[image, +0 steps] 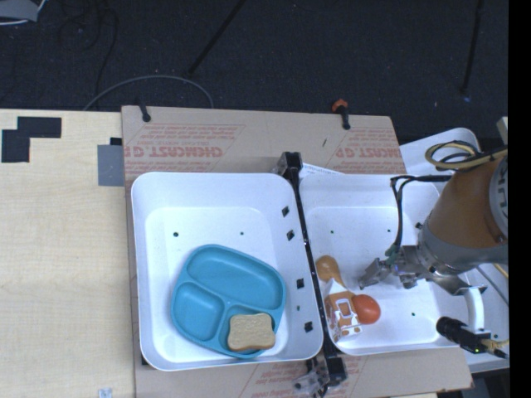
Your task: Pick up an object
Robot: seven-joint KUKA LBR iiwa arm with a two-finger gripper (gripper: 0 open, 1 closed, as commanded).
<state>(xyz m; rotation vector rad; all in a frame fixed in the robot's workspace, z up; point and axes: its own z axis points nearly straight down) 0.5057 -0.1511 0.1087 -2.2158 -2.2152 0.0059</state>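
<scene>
Over the right bin point(415, 222), the gripper point(371, 274) hovers low; whether it is apart or together I cannot tell. Just beside it, near the bin's left wall, lie a tan pear-shaped piece point(328, 267), an orange ball point(367, 309) and a white-and-orange pack point(343, 317), the last two touching. Bare floor lies behind them. A blue tray point(217, 293) with toast point(250, 332) sits in the left bin point(158, 222).

Pincer point(371, 274) low in rt bin point(415, 326), nr orange ball point(367, 309).
</scene>
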